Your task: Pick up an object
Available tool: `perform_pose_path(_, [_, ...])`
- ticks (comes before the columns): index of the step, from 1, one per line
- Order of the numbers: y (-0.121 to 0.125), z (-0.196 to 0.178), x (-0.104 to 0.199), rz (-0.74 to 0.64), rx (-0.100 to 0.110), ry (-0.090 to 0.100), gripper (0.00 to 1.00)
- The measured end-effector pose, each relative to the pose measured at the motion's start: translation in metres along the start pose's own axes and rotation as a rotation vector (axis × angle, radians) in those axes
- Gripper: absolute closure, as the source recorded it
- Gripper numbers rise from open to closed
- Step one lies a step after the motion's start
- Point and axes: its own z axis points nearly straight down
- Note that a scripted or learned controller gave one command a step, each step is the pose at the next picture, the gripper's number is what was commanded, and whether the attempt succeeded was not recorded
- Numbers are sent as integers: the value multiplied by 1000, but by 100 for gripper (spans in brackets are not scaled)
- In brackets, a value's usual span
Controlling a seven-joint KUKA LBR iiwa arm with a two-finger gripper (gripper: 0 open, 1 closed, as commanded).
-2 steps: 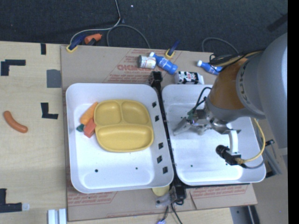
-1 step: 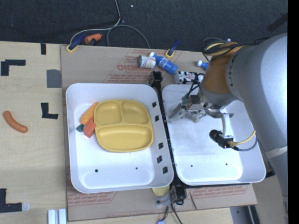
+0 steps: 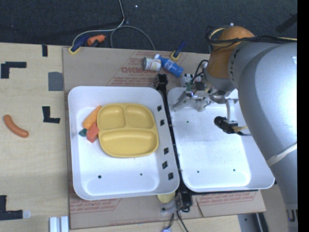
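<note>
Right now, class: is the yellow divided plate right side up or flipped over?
Right side up: the yellow divided plate shows its three hollow compartments facing upward.

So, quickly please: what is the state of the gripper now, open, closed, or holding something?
Gripper: it cannot be told; it sits low at the far edge of the right bin, and nothing is seen in it.

A robot test lab: left of the grey arm's two-finger claw [image 3: 189, 99], two shallow white plastic bins [image 3: 120, 185] sit on taped brown cardboard [image 3: 120, 69], clamped to a plywood bench [image 3: 29, 168] with black tape marks [image 3: 13, 68].
</note>
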Motion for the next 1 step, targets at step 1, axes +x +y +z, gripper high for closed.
perform_pose_path(1, [-2,-10,0,1,2,-2,100])
